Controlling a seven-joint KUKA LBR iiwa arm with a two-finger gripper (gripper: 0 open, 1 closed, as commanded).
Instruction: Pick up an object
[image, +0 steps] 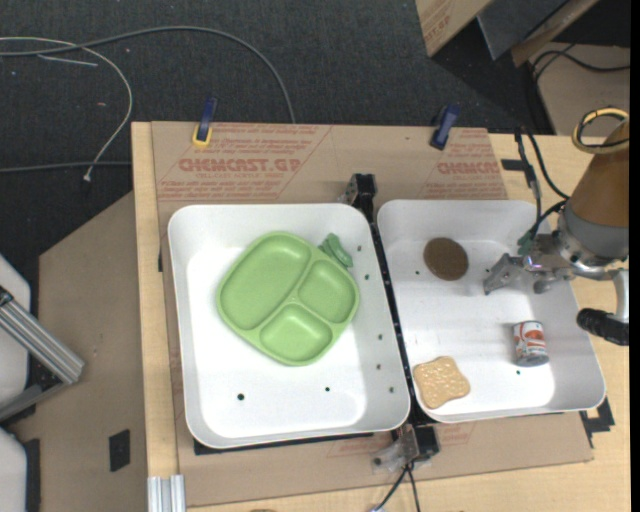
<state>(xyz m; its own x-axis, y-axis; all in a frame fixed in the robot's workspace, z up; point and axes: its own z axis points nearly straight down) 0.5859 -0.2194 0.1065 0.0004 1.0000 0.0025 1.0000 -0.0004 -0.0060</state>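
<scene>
Grey metal two-finger gripper (503, 275) hangs over right white bin (500, 400), fingers spread wide, holding nothing; round brown cookie (445, 258) just beside; small red-white can (530, 342) near.

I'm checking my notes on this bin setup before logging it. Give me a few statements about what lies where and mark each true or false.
1. The green divided plate lies in the left bin. True.
2. The small can stands in the left bin. False: it is in the right bin, near its right side.
3. The brown round cookie lies in the right bin's upper part. True.
4. The gripper holds the tan cracker. False: the cracker lies apart from it, at the right bin's lower left corner.
5. The gripper is over the right bin. True.
</scene>
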